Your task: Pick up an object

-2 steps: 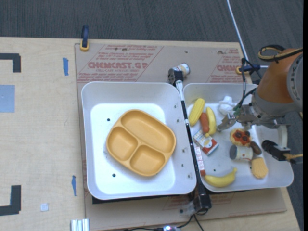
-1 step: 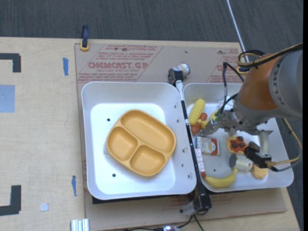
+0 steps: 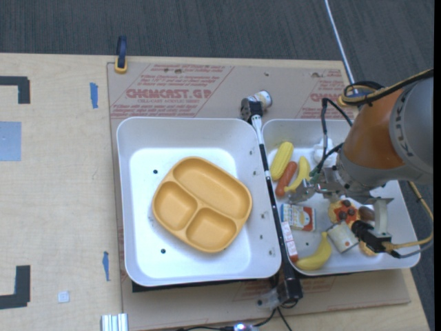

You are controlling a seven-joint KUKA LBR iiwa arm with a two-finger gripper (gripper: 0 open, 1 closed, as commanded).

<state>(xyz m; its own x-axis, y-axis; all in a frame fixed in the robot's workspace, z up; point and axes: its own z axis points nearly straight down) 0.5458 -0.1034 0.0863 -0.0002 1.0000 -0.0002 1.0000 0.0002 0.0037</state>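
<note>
The right bin point(image 3: 406, 236) holds several toy foods. A yellow corn cob point(image 3: 282, 158) lies at its upper left, with a red sausage point(image 3: 286, 178) and a small yellow piece point(image 3: 300, 173) next to it. Lower down are a small printed carton point(image 3: 298, 217), a banana point(image 3: 315, 256), a white cylinder point(image 3: 340, 238) and an orange-red toy point(image 3: 344, 212). My gripper point(image 3: 304, 190) is low inside this bin, just right of the sausage and above the carton. The wrist hides its tips.
The left bin point(image 3: 138, 140) holds a yellow divided plate point(image 3: 201, 203). The grey arm with its orange band point(image 3: 372, 140) covers the right bin's upper right part. Cables point(image 3: 386, 248) trail over that bin's lower right. A black bracket point(image 3: 253, 107) sits behind the bins.
</note>
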